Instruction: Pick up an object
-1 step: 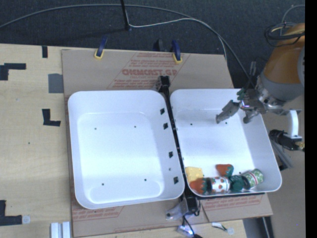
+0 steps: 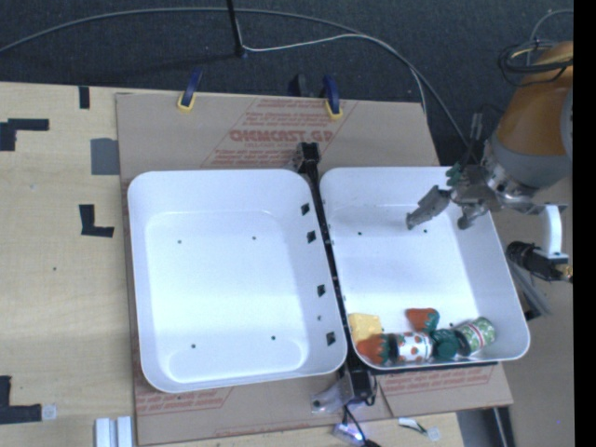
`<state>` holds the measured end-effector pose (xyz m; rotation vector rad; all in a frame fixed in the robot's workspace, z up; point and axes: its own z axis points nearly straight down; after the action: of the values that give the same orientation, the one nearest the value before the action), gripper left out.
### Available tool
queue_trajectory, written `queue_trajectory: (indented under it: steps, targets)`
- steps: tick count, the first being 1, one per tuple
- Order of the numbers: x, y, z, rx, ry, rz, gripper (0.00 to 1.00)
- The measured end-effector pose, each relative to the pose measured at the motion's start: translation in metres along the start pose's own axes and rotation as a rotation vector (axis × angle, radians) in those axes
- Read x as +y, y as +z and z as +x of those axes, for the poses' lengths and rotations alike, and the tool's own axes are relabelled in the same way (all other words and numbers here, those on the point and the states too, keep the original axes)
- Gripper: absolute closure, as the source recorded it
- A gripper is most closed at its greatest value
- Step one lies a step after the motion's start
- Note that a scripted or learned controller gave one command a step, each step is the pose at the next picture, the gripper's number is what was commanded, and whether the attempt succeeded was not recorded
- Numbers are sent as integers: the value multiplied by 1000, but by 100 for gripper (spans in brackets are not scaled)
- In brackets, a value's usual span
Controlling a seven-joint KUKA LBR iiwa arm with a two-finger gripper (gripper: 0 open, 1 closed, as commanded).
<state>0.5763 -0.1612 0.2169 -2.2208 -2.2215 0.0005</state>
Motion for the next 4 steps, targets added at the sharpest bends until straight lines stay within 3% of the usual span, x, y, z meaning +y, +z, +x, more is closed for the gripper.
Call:
queue_trajectory:
  steps: [2,3,4]
  targets:
    - [3,109,-1,1,0,6,0]
    - [4,132,-1,-1,-1,-1,0]
    - [4,121,-1,-2,0,-3,100]
